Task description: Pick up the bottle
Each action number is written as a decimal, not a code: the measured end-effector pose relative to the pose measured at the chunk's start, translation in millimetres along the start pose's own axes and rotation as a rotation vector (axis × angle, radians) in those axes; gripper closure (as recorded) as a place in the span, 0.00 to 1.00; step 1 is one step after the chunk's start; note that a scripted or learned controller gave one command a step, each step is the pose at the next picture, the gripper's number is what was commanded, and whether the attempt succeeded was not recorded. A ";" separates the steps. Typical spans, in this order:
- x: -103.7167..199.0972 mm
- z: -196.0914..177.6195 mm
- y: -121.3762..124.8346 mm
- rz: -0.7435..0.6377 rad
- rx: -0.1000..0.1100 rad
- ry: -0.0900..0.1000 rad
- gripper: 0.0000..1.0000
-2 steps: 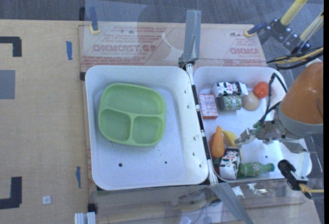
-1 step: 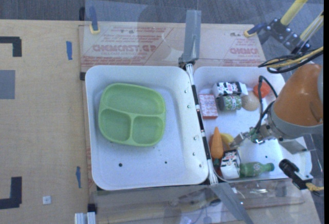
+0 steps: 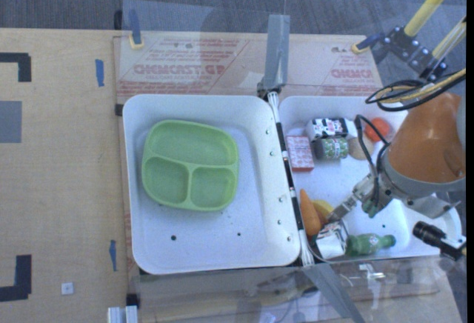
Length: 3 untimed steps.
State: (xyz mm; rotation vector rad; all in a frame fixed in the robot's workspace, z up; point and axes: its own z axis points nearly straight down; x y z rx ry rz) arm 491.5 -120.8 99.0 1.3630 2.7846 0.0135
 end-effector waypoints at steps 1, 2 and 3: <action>8.6 -0.7 6.8 -0.187 0.000 -0.001 0.00; 11.3 -1.4 9.0 -0.205 0.002 -0.006 0.00; 9.4 -0.2 5.1 -0.119 0.002 0.001 0.00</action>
